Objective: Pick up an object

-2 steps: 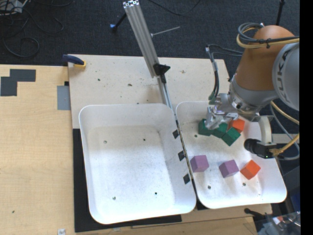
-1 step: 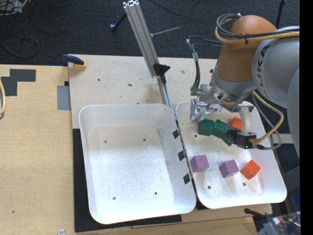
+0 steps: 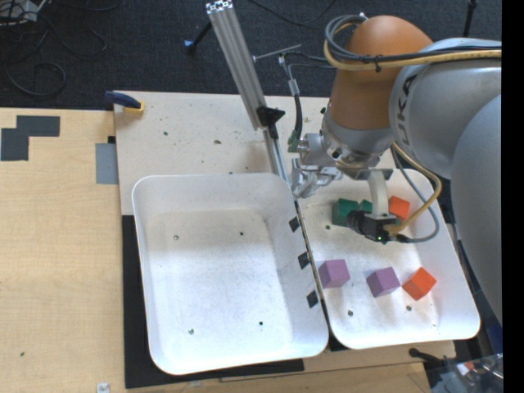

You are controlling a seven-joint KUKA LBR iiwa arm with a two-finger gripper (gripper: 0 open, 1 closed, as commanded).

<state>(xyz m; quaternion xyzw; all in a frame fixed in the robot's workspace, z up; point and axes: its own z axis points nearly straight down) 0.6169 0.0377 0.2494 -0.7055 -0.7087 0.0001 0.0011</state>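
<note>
While hanging over the right bin's [image 3: 458, 322] far left corner, gripper [image 3: 304, 180] near the divider; cannot tell its state, nothing seen held. Green block [image 3: 345, 211] just right of it, apart, beside a black part. Orange block [image 3: 399, 208] farther right, by the arm's wrist. Two purple cubes [image 3: 333, 273] [image 3: 382, 282] and another orange cube [image 3: 420, 284] nearer the front, well apart from gripper. Left bin [image 3: 164, 211] alongside.
</note>
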